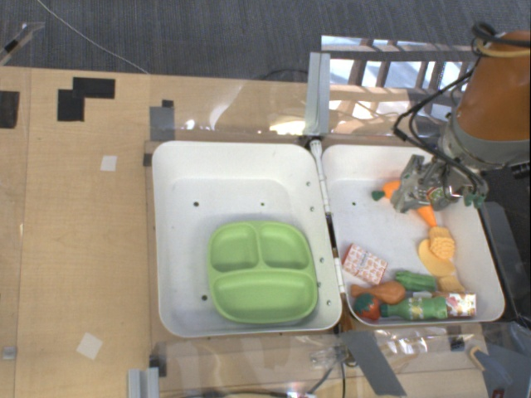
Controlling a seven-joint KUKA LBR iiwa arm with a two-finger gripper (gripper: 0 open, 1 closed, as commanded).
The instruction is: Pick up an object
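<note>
Hovering in the right white plastic bin (489, 301), the claw (412, 191) sits over an orange toy carrot (426, 215) running down-right; finger state unclear.

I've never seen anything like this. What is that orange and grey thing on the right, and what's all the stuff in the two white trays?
You are looking down at a slant from one fixed camera above a bench. The orange and grey shape is a robot arm reaching in from the right. At its tip is a gripper, a two-fingered metal hand, low over the right bin beside an orange toy carrot. I cannot tell whether it holds anything. That bin also has toy food: yellow chips, a checked packet and a green bottle. The left bin holds a green divided plate. The arm's job is to pick something up.
</note>
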